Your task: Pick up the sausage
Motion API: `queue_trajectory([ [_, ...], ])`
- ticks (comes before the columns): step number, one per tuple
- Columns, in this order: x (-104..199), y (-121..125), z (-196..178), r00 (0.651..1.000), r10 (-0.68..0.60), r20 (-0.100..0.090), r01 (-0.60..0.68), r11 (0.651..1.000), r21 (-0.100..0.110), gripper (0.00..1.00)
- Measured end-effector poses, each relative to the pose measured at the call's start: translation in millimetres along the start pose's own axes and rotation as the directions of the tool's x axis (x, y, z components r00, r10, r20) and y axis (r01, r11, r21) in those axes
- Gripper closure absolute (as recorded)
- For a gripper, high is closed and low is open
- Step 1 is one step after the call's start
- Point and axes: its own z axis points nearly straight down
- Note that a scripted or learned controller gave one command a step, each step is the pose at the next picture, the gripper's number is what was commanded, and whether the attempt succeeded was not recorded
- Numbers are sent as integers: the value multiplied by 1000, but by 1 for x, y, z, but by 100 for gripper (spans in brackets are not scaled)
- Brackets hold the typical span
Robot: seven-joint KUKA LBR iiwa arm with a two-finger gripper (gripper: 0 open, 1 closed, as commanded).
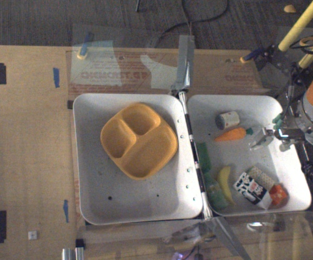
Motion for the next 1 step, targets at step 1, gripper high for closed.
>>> queue_trajectory([
  [1, -3, 9, 145, 989, -151, 1, 151, 989, -3, 0],
])
